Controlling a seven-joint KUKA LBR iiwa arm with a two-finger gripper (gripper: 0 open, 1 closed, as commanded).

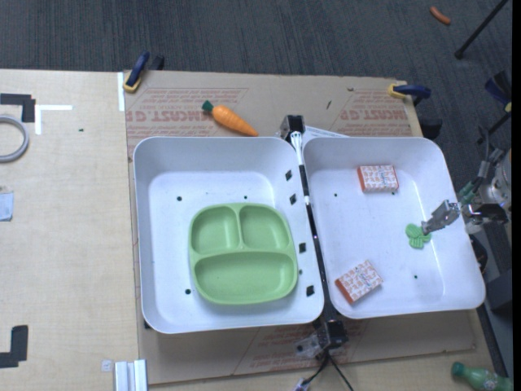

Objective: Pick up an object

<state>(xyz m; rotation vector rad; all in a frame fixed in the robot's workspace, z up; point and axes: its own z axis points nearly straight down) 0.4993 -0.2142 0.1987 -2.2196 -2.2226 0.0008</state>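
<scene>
The pick looks unfinished: at the right white plastic bin's point(456, 296) three o'clock edge, the metal claw point(440, 217) touches a small green flat toy point(418, 235); whether it grips, I cannot tell.

We look down on a pale wooden bench point(65, 243) under even, soft light. A sheet of brown cardboard point(269, 104) printed with red lettering lies across its middle, held at the far corners by two clamps point(137, 70), blue and yellow. Black tape marks point(18, 104) and a strip of white tape point(54, 108) sit on the bench at left, near a grey ring point(11, 139) at the edge. Beyond the bench runs dark grey carpet point(269, 19); a small orange thing point(440, 15) lies on it at upper right, beside a black pole point(487, 24) slanting across the corner. At lower right a green bottle point(480, 375) lies on the dark floor.
</scene>
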